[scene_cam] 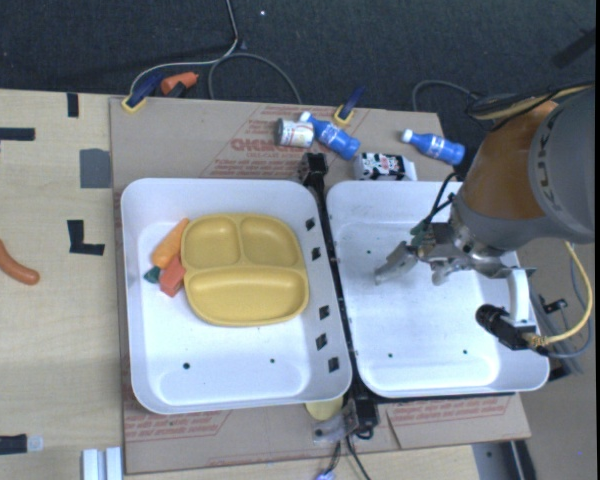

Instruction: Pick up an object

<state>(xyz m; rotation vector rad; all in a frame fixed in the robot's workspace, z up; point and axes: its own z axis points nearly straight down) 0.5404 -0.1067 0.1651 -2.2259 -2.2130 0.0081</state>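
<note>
My gripper [410,272] hangs over the right bin [430,368], near its upper middle. It is open, with the two grey fingers [388,266] spread apart and nothing between them. In the left bin [220,383] lies a yellow divided plate [245,268]. An orange carrot-shaped toy [168,243] rests against the plate's left edge. A small red piece [171,282] with a green bit beside it lies just below the toy. All of these are well to the left of the gripper, across the wall between the bins.
Behind the bins lie two blue-and-white bottles [332,136] [435,147] and a small black-and-white box [385,167]. An orange sausage toy [12,261] lies on the bench far left. A clamp [158,86] and cables sit at the back.
</note>
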